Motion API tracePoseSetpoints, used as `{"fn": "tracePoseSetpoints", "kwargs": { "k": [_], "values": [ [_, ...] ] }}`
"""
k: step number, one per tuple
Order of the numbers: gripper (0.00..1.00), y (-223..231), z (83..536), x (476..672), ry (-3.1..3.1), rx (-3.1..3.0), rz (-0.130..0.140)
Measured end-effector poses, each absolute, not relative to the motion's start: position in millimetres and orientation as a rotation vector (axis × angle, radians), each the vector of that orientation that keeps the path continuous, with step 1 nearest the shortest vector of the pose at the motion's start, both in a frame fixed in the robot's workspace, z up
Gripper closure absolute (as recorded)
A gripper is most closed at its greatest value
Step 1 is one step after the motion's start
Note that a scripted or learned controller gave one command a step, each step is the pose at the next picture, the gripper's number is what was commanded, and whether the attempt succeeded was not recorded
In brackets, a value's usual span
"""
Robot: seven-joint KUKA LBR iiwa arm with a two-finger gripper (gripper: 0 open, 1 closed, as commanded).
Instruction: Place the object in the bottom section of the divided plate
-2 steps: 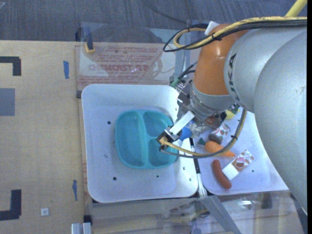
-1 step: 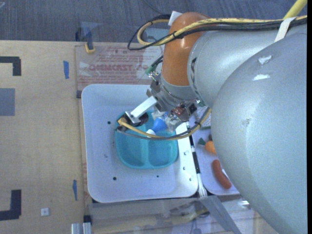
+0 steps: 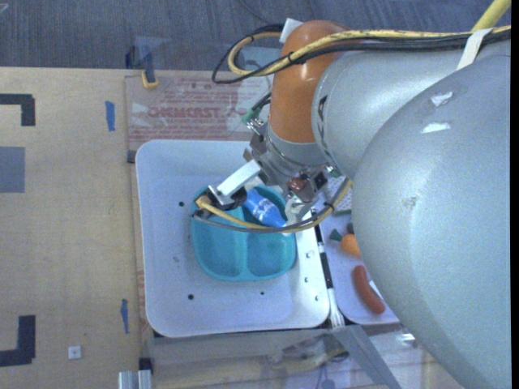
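One blue object (image 3: 263, 207) is sitting right under the jaws (image 3: 272, 201), over the divided plate (image 3: 243, 258) in the left bin (image 3: 162, 217); whether they are clamping it, I cannot tell. Its bottom section is lying toward the desk's near edge.
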State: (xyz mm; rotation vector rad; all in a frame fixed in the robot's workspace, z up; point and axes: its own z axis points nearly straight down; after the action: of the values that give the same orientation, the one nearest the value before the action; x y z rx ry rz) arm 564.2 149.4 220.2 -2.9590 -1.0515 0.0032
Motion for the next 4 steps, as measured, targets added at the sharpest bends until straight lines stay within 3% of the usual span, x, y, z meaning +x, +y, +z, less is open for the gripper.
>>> {"fn": "tracePoseSetpoints", "kwargs": {
  "k": [1,2,3,4],
  "values": [
    [0.00,140.2,223.5,523.3,-1.735,-2.616,0.004],
    [0.00,134.2,185.5,504.7,-2.400,-2.025,0.001],
    [0.00,154.5,147.6,560.3,-2.514,-1.885,-0.002],
    [0.00,134.3,91.0,510.0,-2.445,-1.985,-0.023]
  ]
}}
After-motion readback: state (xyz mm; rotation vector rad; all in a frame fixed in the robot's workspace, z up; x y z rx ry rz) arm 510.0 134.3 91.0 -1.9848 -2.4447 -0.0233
